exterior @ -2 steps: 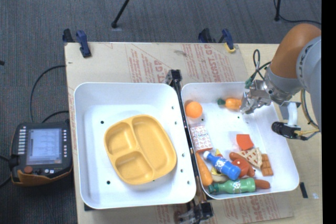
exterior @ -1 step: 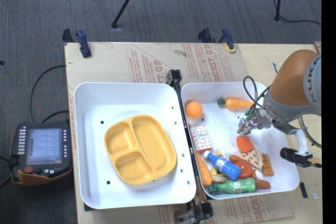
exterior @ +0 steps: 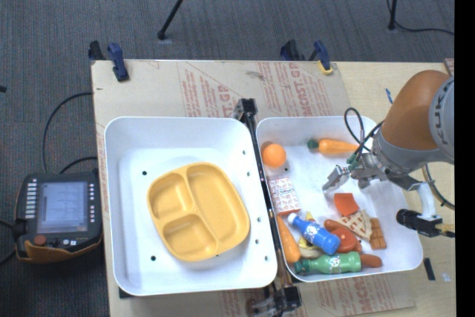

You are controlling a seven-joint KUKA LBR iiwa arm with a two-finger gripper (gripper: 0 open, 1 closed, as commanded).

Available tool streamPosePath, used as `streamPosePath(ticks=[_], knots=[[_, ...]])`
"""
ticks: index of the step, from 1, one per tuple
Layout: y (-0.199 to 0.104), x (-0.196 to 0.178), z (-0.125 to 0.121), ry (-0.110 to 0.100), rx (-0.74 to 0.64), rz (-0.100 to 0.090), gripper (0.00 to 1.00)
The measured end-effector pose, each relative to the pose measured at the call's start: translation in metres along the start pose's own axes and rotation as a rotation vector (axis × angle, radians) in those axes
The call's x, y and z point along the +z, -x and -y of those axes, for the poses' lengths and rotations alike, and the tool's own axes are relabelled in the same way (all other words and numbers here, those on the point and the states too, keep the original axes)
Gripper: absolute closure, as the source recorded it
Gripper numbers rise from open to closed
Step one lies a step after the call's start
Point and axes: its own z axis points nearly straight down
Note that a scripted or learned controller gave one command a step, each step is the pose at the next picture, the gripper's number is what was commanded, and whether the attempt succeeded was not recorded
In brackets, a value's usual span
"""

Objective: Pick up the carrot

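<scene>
Camera view: carrot (exterior: 335,146), orange with green top, lying flat near the far wall of the right bin (exterior: 413,257), long axis roughly level across the picture; gripper (exterior: 340,177) just nearer the camera than the carrot, fingers parted narrowly, holding nothing, carrot beyond them

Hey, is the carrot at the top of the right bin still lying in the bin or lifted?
Lying in the bin. The carrot rests flat on the bin's floor near the far wall, apart from the end effector.
</scene>
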Motion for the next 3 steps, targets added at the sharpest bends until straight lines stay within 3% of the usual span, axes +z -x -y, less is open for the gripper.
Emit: streamPosePath(ticks=[1,2,3], knots=[[0.029,-0.001,-0.067,0.002,0.109,-0.008,0.00],[0.031,-0.011,-0.067,0.002,0.107,-0.002,1.00],[0.001,-0.001,-0.042,0.001,-0.243,0.000,1.00]])
